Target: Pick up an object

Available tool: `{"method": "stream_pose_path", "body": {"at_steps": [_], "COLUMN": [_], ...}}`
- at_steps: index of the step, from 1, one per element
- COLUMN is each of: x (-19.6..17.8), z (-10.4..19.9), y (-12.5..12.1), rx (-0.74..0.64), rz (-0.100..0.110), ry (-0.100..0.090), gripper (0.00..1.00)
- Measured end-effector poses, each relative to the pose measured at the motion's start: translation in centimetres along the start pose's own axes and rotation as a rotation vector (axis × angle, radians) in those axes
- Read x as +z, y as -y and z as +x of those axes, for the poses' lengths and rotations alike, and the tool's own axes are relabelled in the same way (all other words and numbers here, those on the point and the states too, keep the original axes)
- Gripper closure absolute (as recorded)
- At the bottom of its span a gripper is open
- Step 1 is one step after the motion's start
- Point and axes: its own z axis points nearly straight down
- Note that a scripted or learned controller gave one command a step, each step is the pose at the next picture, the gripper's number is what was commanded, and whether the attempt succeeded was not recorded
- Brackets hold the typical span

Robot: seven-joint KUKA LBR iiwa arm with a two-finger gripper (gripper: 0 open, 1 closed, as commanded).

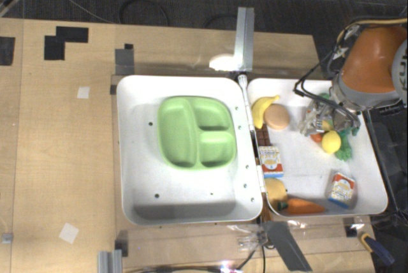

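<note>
Crowding the fingers (320, 122), state unclear: lemon (331, 141), green toy (345, 152); banana (261, 110) and bun (276, 117) near.

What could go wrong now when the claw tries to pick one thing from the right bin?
The claw is low over a tight cluster: a lemon beside green leaves. It may catch two things at once or push the lemon aside. The round lemon could also slip out.
</note>
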Motion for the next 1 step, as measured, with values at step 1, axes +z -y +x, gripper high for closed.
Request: {"method": "stream_pose_path", "body": {"at_steps": [1], "x": [-4.15], "z": [-4.72], "y": [1.62], "rx": [0.217], "rz": [0.002], "ry": [-0.015], "gripper": [1.00]}}
